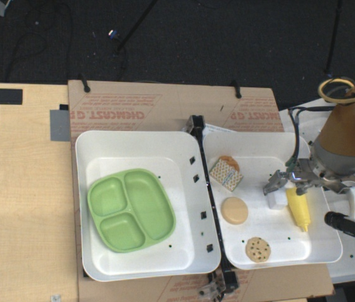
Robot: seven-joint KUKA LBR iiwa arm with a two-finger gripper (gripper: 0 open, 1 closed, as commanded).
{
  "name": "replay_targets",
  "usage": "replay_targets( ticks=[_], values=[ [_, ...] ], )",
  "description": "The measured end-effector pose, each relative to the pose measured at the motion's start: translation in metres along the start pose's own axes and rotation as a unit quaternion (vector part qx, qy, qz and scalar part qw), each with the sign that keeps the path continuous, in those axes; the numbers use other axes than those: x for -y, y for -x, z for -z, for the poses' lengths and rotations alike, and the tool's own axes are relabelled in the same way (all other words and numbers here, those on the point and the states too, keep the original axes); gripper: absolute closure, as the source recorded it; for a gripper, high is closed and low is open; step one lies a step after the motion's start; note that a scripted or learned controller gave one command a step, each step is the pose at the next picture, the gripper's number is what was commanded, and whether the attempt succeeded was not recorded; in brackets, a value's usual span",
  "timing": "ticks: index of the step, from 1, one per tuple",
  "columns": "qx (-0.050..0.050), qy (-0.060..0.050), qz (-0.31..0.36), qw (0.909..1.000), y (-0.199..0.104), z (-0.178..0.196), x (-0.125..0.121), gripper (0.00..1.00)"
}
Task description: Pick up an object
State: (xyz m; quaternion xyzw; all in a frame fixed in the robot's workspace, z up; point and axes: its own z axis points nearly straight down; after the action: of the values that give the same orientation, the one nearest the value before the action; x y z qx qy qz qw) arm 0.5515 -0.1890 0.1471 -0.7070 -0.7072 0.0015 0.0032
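The right bin (328,250) holds four things. A yellow mustard bottle (300,211) lies at its right side. Toward the middle sit a round tan bun (234,210) and, nearer the front, a chocolate-chip cookie (258,250). At the back left is a checkered waffle-like piece (226,172). My gripper (284,189) hangs low over the bottle's upper end, open. One finger (271,185) reaches left of the bottle and the other sits at the bottle's top. Nothing is held between them.
The left bin (95,145) carries a green divided plate (131,209). A black divider (206,200) runs between the bins. The arm's orange band (342,128) and cables rise at the right, above the right bin's far corner.
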Motion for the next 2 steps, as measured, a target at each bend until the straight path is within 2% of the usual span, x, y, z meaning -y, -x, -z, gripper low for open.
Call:
replay_targets(
  ticks=[1, 2],
  values=[
    [-0.006, 0.002, 0.004, 1.0000, -0.0077, -0.0504, -0.0031, 0.00],
    [-0.002, 0.001, 0.002, 1.0000, -0.0029, -0.0405, -0.0006, 1.00]
  ],
)
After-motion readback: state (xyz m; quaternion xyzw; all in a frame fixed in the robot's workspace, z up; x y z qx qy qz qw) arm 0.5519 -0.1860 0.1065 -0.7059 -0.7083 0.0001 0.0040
